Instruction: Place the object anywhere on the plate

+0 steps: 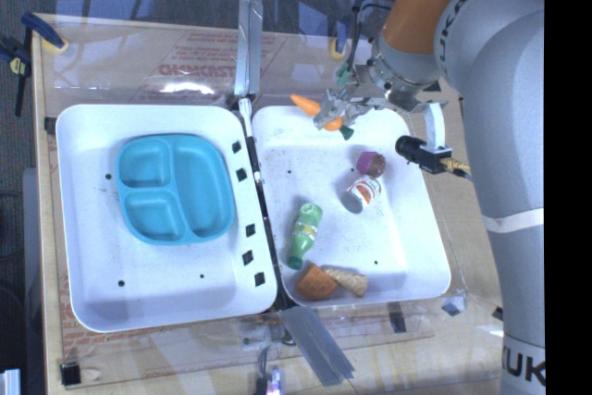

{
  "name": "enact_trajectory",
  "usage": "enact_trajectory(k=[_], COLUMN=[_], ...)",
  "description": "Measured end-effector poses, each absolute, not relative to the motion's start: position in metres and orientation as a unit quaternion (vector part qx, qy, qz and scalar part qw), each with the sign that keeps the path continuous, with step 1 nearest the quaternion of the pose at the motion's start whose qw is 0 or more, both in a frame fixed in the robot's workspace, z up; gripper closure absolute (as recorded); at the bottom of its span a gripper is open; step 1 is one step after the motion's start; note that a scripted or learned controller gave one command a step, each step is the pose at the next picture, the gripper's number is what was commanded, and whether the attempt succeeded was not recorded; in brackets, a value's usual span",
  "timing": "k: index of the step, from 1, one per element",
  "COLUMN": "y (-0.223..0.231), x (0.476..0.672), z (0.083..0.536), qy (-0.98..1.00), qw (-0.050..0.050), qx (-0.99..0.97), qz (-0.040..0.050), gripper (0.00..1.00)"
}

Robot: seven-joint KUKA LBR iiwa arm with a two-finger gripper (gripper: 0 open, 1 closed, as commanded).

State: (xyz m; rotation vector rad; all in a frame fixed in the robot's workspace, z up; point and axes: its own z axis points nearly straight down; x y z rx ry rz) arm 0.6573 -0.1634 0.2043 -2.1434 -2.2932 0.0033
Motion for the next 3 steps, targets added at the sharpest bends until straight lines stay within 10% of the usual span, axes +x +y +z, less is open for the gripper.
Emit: enact_trajectory(k=[1, 2, 3], y=[-0.102, -0.036, -0.036], x=[0.655, 0.589, 0.588], z=[0.157, 0.192, 0.191], qy=[-0.747, -0.764, -0.764], qw=[0.003, 0.002, 0.002], qx=[-0.665, -0.645, -0.645], qz=[0.004, 0.0011, 0.0011], gripper=[1.0, 1.0, 0.0])
